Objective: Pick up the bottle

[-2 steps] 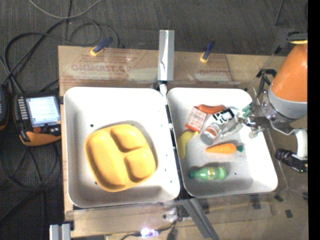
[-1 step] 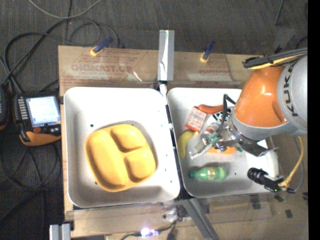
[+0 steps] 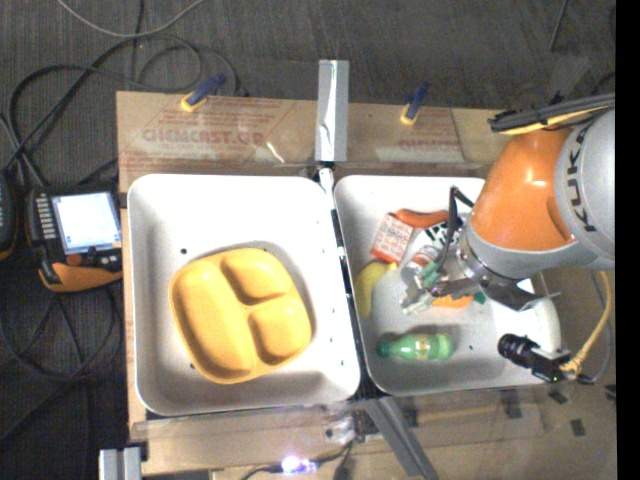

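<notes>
Green plastic bottle (image 3: 415, 346) lies flat near right bin's front; gripper (image 3: 418, 290) hovers behind it, finger state unclear. Descend centred, straddling its width.

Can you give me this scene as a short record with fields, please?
bins: two white bins side by side, left bin, right bin
left bin holds: yellow tray with three compartments
right bin holds: green bottle lying on its side near the front, a yellow item, a red-and-white packet
gripper: low over the right bin, behind the bottle
bottle: lies apart from the gripper, not held
</notes>
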`<state>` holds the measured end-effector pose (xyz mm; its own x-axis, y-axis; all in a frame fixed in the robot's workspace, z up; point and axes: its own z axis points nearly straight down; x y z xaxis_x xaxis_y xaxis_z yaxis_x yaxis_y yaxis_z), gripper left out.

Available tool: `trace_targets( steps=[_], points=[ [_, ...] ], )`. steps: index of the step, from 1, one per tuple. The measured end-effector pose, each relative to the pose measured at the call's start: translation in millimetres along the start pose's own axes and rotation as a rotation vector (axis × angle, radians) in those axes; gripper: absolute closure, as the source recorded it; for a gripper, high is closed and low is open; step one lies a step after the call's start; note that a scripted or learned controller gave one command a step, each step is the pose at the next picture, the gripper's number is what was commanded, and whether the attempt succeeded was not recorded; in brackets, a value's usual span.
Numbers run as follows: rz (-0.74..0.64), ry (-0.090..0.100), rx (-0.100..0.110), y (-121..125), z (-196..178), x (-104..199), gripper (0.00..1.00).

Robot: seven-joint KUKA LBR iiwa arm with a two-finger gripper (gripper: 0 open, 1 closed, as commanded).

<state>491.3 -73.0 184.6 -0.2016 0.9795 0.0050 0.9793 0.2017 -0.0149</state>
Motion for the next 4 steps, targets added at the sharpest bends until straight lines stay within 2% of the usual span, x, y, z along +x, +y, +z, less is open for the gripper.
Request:
trace_targets(
  steps=[1,2,3,4],
  points=[
    [0.0,0.0,0.0,0.0,0.0,0.0,0.0],
    [-0.015,-0.004,-0.006,7.6,5.3,74.8,0.0],
    [0.078,-0.009,-0.01,9.4,-182.3,84.5,0.0],
    [0.105,-0.006,-0.006,-0.7,-80.2,37.5,0.0]
  ],
)
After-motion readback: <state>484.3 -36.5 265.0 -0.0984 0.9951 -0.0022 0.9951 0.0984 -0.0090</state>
